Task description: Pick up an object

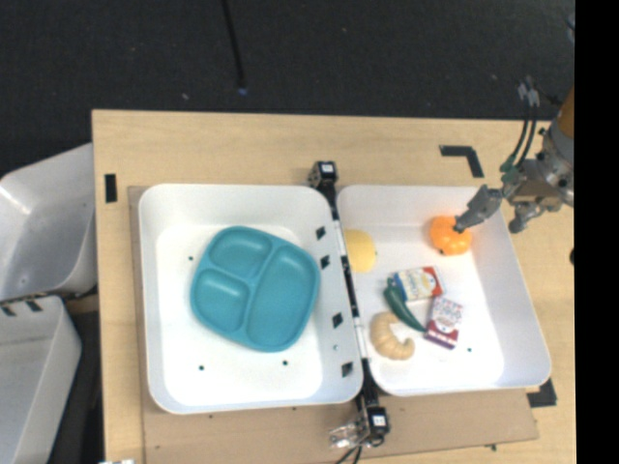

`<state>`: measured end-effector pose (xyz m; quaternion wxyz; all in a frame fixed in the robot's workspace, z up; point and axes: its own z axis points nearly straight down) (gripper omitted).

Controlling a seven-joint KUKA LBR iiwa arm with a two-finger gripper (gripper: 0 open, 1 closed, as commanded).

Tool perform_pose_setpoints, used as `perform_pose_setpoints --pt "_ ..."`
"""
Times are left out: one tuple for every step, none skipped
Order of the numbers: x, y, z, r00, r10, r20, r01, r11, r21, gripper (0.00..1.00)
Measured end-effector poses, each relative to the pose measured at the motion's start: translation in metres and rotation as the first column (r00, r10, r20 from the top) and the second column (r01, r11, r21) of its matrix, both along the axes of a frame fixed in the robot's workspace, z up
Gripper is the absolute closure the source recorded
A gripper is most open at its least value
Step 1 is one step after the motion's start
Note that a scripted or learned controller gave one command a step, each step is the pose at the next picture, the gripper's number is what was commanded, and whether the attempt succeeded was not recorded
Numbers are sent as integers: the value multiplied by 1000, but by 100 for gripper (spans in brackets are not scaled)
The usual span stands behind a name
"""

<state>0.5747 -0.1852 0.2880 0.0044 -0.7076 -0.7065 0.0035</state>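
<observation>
- The pincer (501, 211) is at the upper right edge of the right bin (503, 288), and its two fingers stand apart, so it is open and grips nothing.
- The orange fruit (449, 236) lies just beside the pincer, to its lower left; one finger (476, 208) reaches the top of the fruit, but I cannot tell if it touches.
- Further to the left of the pincer, a yellow round object (360, 250) rests against the wall between the bins.
- Below and left of the pincer lie a small carton (417, 283), a green piece (399, 307), a red and white packet (444, 321) and a croissant (391, 336), close together.
- Well apart to the left, the left bin (169, 356) holds a blue divided plate (256, 288).
</observation>
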Motion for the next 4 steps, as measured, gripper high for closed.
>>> perform_pose_setpoints --pt "2 1 7 1000 3 13 -3 1000 -2 0" --pt "8 7 -49 1000 4 9 -4 1000 -2 0" --pt "9 7 -91 1000 2 9 -2 1000 -3 0" --pt "15 11 -149 1000 3 8 -3 1000 -2 0"
